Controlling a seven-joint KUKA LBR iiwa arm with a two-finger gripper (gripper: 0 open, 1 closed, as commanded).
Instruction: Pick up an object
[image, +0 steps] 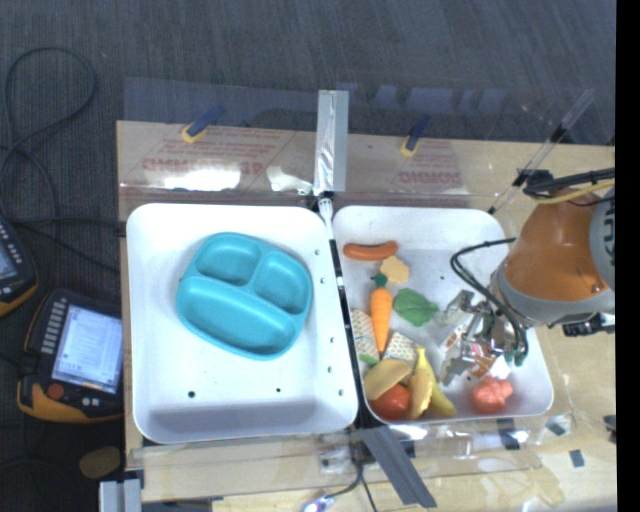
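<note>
You're looking at the gripper (470, 345) hanging low in the right bin (440, 225); its grip is unclear. Toy food is lying beside it: a carrot (381, 312), sausage (370, 250), banana (428, 385) and tomato (393, 400). The left bin (160, 400) is holding a blue divided plate (245, 292).

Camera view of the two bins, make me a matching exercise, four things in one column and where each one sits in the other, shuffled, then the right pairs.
Things:
1. blue divided plate
2. sausage
3. carrot
4. banana

Places:
A. near the front of the right bin, beside the tomato
B. at the back of the right bin, near its left corner
C. in the left bin
D. in the middle of the right bin, just left of the green leaf

Pairs: 1-C, 2-B, 3-D, 4-A
</note>
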